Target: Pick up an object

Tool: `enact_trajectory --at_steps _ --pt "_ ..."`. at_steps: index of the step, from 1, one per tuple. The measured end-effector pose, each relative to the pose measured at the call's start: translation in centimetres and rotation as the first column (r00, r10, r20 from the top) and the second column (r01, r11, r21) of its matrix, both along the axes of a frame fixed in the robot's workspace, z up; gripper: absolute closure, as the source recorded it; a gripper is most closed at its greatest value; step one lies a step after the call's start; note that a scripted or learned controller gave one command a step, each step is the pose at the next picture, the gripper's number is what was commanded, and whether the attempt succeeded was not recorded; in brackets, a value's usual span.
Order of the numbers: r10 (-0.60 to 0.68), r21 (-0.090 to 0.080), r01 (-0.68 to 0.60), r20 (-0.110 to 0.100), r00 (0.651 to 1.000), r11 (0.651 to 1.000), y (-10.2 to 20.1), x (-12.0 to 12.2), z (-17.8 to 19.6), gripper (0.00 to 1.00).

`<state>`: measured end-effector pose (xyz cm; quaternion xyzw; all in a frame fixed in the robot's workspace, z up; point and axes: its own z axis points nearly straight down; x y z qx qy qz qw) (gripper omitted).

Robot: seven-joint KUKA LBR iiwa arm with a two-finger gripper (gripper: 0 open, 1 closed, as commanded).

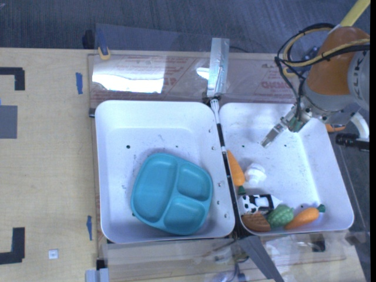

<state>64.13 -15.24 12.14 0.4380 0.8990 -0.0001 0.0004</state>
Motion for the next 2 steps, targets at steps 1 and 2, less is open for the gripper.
enact_trajectory --at_steps 1,2 --pt "-0.033 0.000 0.033 0.002 0.999 0.999 -2.1 1.5 -1.1 0.00" --pt "0.062 -0.001 -0.062 0.006 0.998 0.998 -2.8 -2.2 -3.6 0.00"
